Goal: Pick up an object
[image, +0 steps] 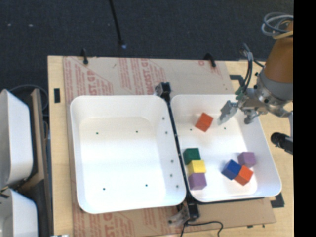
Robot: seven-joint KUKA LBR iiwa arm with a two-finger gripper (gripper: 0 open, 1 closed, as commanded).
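Red lettering printed on the board [123, 78] under the bins reads reversed and cannot be made out. In the right bin [264, 191] lie an orange block [204, 122], a green block [191, 155], yellow block [198, 167] and others. The gripper [237, 113] hovers just right of the orange block, fingers apart, holding nothing.
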